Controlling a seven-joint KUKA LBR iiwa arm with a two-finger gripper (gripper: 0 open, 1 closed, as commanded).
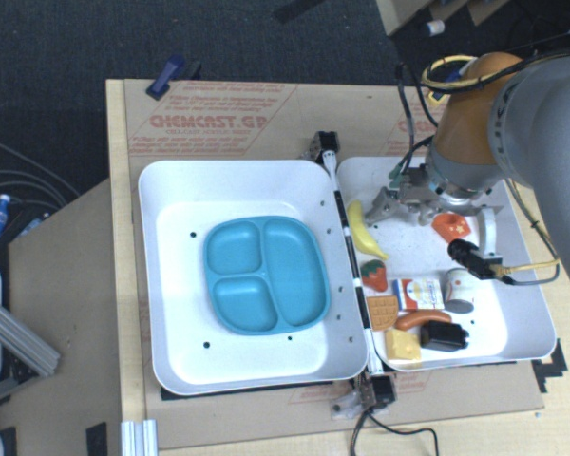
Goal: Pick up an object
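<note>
Right bin (522,335): pincer (406,200) low over its far left part, finger state cannot be told. Banana (364,233) just nearer than the pincer; strawberry (374,275), cracker (382,312), sausage (424,318) nearer still. Left bin (161,255): blue divided plate (265,274).

The grey arm (541,112) reaches in from the right, its orange band (475,122) above the wrist. The gripper (413,205) hangs low, pointing down over the right side of the bench (finger state unclear).
</note>
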